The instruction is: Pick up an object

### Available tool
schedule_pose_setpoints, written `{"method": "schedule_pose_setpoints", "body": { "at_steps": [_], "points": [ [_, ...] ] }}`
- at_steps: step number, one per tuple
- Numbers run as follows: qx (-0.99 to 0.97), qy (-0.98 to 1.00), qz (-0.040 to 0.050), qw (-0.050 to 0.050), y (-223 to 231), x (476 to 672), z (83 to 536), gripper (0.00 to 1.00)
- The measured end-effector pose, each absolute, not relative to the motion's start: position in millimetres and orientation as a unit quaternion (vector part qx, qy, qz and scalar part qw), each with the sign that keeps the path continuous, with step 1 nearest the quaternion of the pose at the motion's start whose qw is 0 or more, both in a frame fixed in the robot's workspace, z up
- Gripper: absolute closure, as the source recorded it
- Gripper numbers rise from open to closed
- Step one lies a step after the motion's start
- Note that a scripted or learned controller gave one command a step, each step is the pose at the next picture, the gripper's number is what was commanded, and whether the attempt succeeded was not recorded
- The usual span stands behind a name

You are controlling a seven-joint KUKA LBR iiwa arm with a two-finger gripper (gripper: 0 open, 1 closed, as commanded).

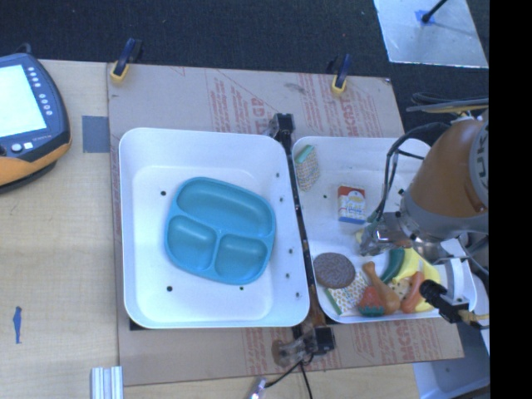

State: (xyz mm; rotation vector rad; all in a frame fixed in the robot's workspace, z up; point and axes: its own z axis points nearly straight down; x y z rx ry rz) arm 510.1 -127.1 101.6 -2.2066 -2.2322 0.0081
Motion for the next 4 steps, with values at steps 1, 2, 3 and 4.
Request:
{"method": "schedule_pose_setpoints", "body": {
  "at_steps": [1, 2, 3, 4],
  "points": [
    [-0.706, -0.708, 0.0007, 0.001, -121.5, 594.9, 91.8, 0.0],
    [-0.706, -0.709, 0.0007, 0.001, -177.1, 655.7, 92.2, 0.0],
    [-0.706, -0.708, 0.0007, 0.001, -212.7, 567.4, 161.9, 0.0],
    [-0.706, -0.708, 0.0013, 0.001, -209.8, 621.3, 91.1, 0.0]
  ]
}}
